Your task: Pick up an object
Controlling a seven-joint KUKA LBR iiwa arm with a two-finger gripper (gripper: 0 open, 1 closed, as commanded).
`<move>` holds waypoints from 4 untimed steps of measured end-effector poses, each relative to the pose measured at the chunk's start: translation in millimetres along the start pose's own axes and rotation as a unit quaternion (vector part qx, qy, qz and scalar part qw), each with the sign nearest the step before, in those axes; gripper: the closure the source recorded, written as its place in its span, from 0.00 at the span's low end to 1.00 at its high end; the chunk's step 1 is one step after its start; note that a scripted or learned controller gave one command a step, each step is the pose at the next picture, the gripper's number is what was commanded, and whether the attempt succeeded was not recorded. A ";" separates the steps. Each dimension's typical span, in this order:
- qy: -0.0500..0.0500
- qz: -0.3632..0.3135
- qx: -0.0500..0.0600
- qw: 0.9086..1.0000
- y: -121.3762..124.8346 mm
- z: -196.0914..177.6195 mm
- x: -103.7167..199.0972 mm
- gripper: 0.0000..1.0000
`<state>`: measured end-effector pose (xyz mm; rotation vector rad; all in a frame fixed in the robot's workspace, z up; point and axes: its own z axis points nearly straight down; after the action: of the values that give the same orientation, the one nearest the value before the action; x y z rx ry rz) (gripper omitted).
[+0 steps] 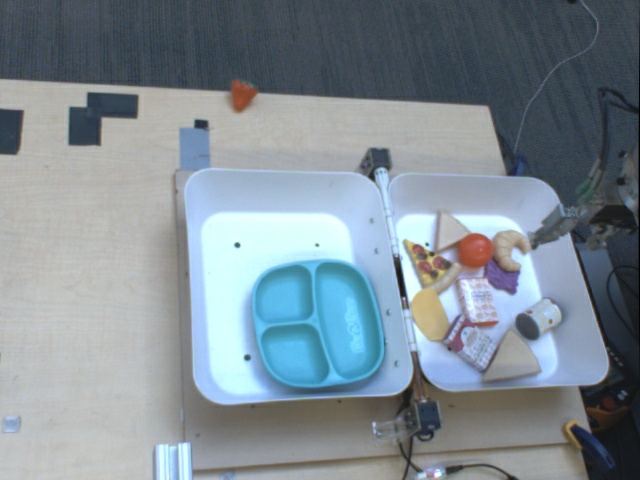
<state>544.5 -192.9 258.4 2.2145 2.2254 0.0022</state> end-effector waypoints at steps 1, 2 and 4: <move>0.001 -0.001 0.002 1.000 30.7 142.8 8.6 0.00; -0.001 0.001 -0.007 1.000 -15.1 168.1 69.3 0.00; 0.000 0.000 -0.001 1.000 48.2 160.5 28.6 1.00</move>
<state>592.9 -164.2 98.0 2.2127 2.2253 0.0033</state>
